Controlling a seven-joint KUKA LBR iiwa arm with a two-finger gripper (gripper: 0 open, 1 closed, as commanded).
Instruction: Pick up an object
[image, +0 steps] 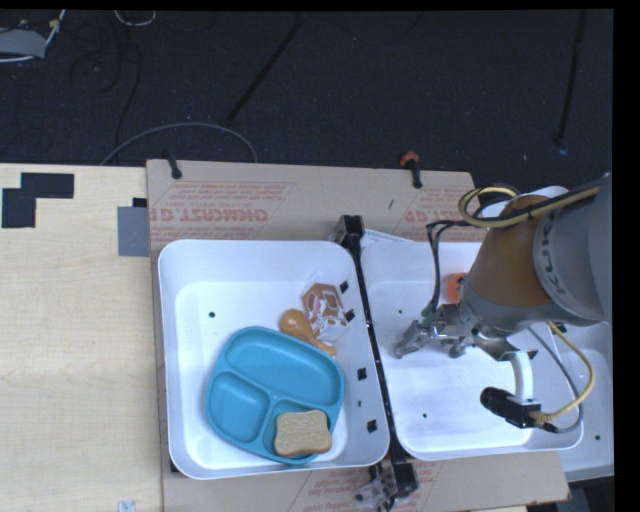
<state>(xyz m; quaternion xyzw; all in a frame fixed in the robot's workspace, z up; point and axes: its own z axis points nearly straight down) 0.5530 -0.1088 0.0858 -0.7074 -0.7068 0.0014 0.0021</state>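
1. Arm (535, 265) is reaching in from the right, hanging over the right bin (470, 430).
2. Gripper (412, 340) is sitting near that bin's left wall; grip state: can't tell.
3. Left bin (185, 300) is holding a blue tray (262, 385), with a tan block (302, 433) lying in its lower corner.
4. Clear packet (325, 305) and an orange piece (300, 327) are lying just above the tray.

Blue divided plate (262, 385), tan bread slice (302, 433), white bins (185, 300).

Two bins (190, 300) of smooth glossy white plastic, blue tray (255, 385) of matt plastic, pale wood worktop (70, 350), brown cardboard sheet (300, 200), crinkled clear wrapper (325, 305)
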